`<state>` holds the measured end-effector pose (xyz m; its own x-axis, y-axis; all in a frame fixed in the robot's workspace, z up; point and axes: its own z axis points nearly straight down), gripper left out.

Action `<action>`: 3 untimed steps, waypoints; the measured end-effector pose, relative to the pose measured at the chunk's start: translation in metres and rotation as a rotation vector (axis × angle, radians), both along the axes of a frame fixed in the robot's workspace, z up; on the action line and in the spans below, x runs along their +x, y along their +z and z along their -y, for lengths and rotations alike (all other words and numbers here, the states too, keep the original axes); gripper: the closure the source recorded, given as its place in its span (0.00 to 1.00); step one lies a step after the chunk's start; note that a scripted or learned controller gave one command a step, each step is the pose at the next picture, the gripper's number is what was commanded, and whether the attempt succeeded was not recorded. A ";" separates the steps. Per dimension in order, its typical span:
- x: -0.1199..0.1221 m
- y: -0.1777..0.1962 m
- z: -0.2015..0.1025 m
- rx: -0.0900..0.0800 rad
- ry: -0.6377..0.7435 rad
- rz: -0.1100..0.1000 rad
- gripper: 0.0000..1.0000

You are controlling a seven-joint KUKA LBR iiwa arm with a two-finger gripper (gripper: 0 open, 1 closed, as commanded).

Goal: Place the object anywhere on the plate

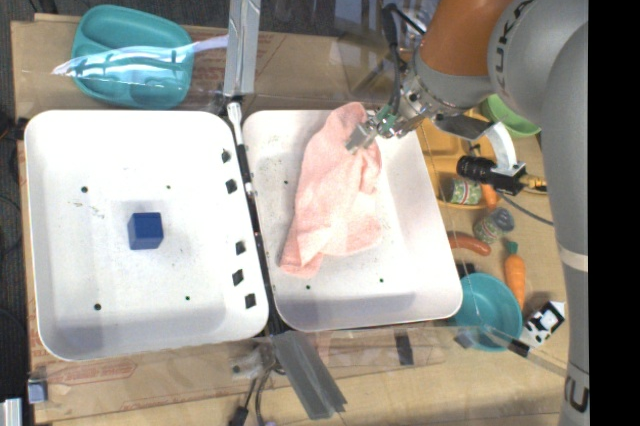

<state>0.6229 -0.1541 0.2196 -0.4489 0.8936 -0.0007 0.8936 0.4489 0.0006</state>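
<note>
So your two-finger gripper [364, 136] is pinching the far corner of the crumpled pink cloth [335, 199], which drapes across the right white bin [425, 289] with bare floor along its near edge. The small blue cube [146, 230] sits alone in the left white bin [50, 314], lots of room around it.

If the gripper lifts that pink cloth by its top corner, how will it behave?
The pink cloth lies rumpled and folded in the right bin, so it will probably hang limp and stretch out. It looks thin, so likely light. Its lower end may drag along the bin floor.
</note>
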 end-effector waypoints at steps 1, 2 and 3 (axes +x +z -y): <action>-0.007 0.076 -0.048 0.000 0.028 0.002 1.00; 0.034 0.070 -0.094 -0.001 -0.048 -0.001 1.00; 0.034 0.109 -0.151 -0.001 -0.160 0.000 1.00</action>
